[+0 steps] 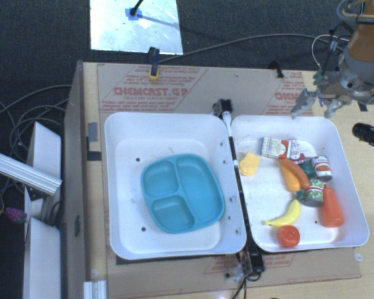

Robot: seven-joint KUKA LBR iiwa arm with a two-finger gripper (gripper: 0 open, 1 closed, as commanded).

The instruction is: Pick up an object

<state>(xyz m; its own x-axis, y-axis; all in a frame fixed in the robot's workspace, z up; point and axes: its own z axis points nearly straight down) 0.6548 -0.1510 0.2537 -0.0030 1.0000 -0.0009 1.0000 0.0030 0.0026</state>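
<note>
Bench seen from above, bearing two white bins side by side. Nearest the viewer, in the right bin [346, 167], a red tomato [288, 236] lies by the front wall, with a yellow banana [286, 214] just behind it. Right of these is an orange-red bottle [330, 208], touching a small green can [311, 195]. Farther back, an orange carrot [292, 174] lies slantwise beside a second small can [321, 167] with a red and white label. A pale yellow piece [249, 164] sits near the bin's left wall, and a white and red carton [280, 147] lies toward the far wall. The left bin [121, 167] holds a blue tray [182, 192] with three compartments, lying flat. Beyond the bins, at the far right corner, the gripper [316, 104] hangs above the right bin's far rim, fingers spread apart, grasping nothing and well apart from the toys. Behind the bench, a shiny sheet [137, 17] lies on dark floor.
</note>
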